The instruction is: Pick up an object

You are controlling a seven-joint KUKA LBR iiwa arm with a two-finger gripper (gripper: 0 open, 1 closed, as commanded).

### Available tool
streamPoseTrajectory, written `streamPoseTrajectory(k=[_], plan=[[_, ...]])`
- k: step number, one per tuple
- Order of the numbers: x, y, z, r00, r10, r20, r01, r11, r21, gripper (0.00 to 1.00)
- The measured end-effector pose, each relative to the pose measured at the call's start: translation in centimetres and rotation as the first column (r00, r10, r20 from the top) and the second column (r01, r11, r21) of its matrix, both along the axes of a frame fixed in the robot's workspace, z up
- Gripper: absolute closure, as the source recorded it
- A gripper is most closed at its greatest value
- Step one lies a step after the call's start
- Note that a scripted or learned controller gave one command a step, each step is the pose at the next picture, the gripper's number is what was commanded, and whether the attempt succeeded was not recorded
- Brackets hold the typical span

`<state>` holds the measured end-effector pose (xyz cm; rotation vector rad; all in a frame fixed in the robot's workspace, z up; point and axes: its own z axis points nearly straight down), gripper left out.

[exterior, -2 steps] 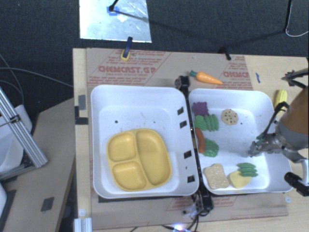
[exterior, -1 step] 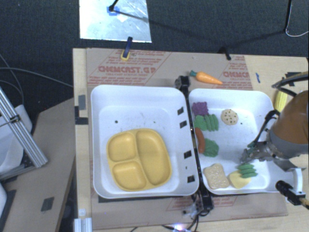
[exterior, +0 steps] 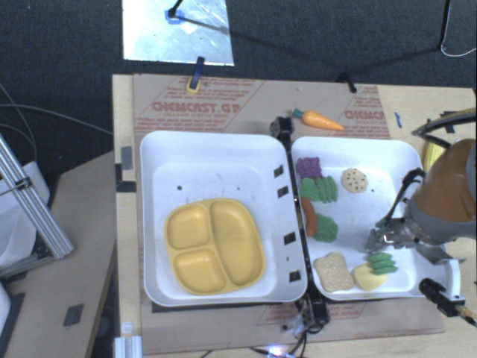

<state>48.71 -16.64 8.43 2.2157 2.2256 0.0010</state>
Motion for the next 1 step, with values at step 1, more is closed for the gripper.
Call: streamPoseTrajectory(k=[1], plan=[[0.02,2.73,0.01,1.0,0.001,0.0,-0.001,1.0,0.001,1.0]])
